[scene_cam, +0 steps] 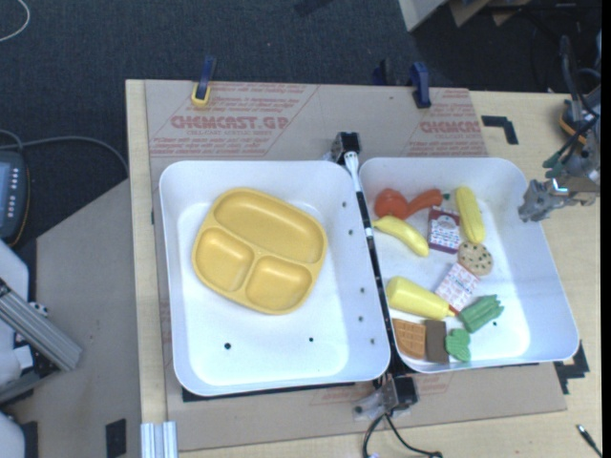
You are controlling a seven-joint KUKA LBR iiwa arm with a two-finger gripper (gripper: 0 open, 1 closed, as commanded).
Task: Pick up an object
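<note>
I see the pincer (537, 201) over the right bin's (535, 284) outer rim; whether it is released or clenched I cannot tell. Nothing sits between its tips. Nearest, toward the bin's middle, lies the corn cob (469, 215), with a cookie (474, 259) just beyond it. Further in are a banana (401, 236) and an orange carrot (406, 201). Well beyond, the left bin (191, 284) holds a yellow divided plate (259, 249).

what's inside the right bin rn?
Right bin holds toy food: orange piece, corn, banana, cookie, two small packets, yellow piece, green veg, waffle. Anything beneath them is hidden.
</note>
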